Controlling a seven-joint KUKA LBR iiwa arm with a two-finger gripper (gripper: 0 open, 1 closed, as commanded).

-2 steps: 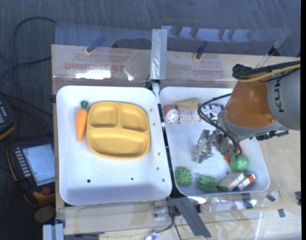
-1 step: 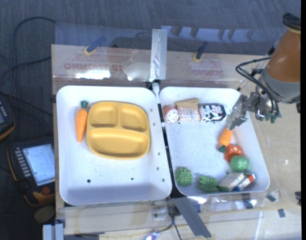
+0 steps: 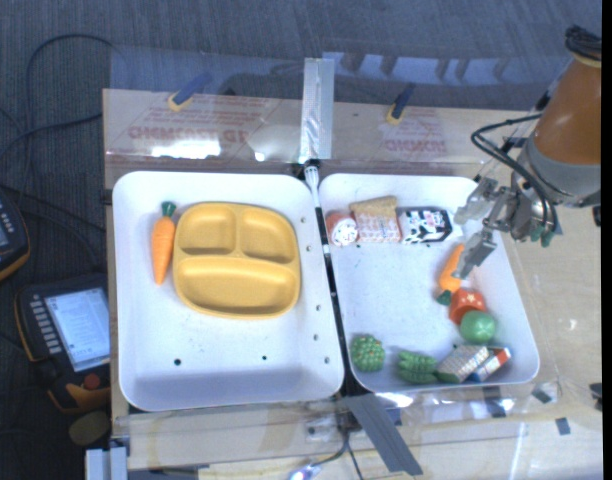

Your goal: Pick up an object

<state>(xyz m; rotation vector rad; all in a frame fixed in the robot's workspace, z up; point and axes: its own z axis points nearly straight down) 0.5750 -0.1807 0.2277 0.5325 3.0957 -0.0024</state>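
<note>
Broccoli [image 3: 366, 351], greens [image 3: 416, 367] and a pack [image 3: 474, 363] crowd the right bin's [image 3: 406, 298] near edge; skip them. Further back, beside the tomato [image 3: 467, 303], lies the small carrot [image 3: 451, 268], the gripper [image 3: 476, 258] just above it, fingers slightly parted and empty. Descend straight, straddle it, then close.

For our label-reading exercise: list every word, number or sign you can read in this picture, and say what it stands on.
None can be read for certain.
Clear panel behind the bins: mirrored reddish lettering, too blurred.
Second panel: the same.
Handheld screen at left: lines too small.
Cow-patterned box: no legible text.
</note>
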